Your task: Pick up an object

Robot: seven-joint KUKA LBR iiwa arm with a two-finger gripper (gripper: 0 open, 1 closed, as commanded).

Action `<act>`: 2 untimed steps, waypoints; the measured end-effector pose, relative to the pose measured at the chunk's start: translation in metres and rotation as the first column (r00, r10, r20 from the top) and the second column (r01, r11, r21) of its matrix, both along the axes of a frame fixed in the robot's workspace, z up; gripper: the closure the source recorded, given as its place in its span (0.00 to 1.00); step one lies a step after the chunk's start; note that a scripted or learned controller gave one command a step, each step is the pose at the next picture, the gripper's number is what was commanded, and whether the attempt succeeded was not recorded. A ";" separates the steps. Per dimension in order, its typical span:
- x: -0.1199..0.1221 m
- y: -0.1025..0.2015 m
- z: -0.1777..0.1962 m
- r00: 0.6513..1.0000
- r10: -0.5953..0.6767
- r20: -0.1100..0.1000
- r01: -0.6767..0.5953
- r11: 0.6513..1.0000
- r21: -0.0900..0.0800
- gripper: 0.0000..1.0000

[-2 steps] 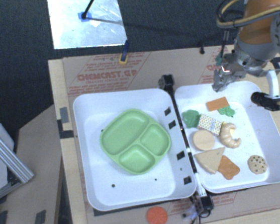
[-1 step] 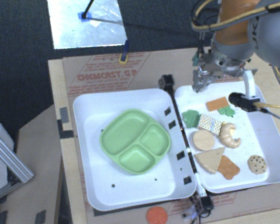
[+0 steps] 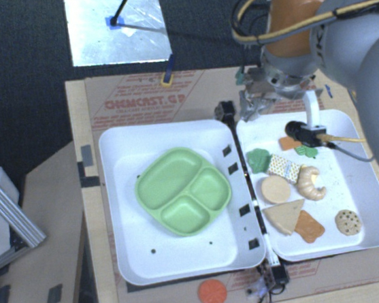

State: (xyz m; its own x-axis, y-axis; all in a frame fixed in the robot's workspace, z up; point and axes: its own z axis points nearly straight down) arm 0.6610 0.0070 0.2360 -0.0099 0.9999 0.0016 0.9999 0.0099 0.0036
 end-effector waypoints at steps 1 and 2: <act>0.007 0.059 -0.002 1.000 0.000 0.000 0.000 1.000 0.000 1.00; 0.001 0.059 -0.002 1.000 -0.004 -0.003 0.004 1.000 -0.002 1.00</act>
State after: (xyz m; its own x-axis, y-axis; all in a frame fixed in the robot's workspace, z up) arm 0.6620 0.0659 0.2344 -0.0059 1.0000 0.0001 1.0000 0.0059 0.0008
